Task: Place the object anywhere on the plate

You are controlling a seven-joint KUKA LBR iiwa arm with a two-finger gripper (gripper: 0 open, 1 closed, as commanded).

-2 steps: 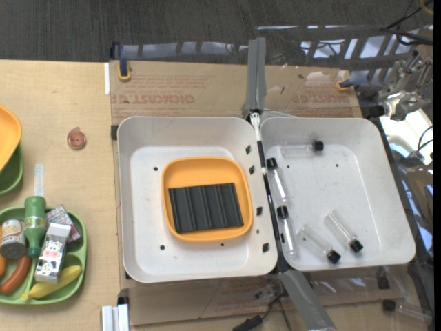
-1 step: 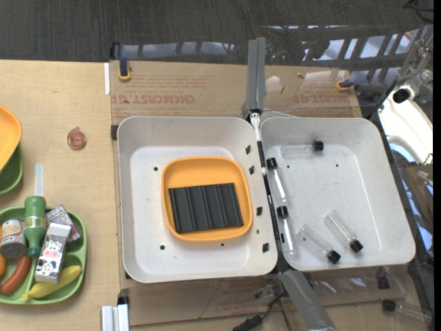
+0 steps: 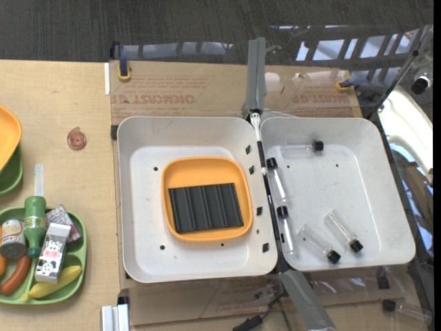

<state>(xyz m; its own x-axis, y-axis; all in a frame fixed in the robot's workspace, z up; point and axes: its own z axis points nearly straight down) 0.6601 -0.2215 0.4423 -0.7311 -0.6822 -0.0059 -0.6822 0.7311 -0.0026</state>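
Note:
An orange plate [image 3: 207, 166] lies in the middle of the left bin [image 3: 138, 185]. A dark ribbed rectangular block [image 3: 207, 207] rests flat on the plate and covers most of its floor. In the right bin [image 3: 372, 185] lie several clear tubes with black caps: one near the back [image 3: 303, 148], two along the left wall [image 3: 276, 183], and two at the front [image 3: 342, 227]. A pale part of the arm [image 3: 406, 109] shows at the right edge, beyond the right bin.
On the wooden bench to the left stand a green tray of toy food [image 3: 41, 254], an orange bowl [image 3: 7, 140] and a small pink piece [image 3: 76, 138]. Cardboard [image 3: 179, 92] lies behind the bins, and a metal post [image 3: 255, 74] rises between them.

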